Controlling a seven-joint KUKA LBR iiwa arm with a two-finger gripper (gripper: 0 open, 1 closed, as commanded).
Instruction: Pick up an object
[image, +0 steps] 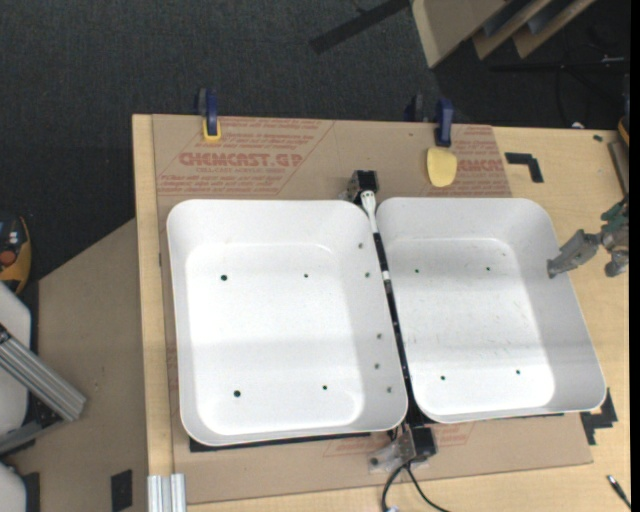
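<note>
A small pale yellow object (441, 167) lies on the brown board just behind the right bin's (560, 330) far rim, outside both bins. My gripper (588, 253) hangs at the right side of the view, over the right bin's right rim, roughly level with that bin's far half. It is well to the right of the yellow object and nearer to me. Nothing shows under it except the white rim and the wooden bench. The left bin (190, 300) sits beside the right one, their inner rims touching.
Two blue clamps (208, 104) (444, 118) pin the board's far edge. A black bracket and cable (366, 188) run down the seam between the bins to a connector (410, 447) at the front. Metal framing (40, 380) stands off the bench's left.
</note>
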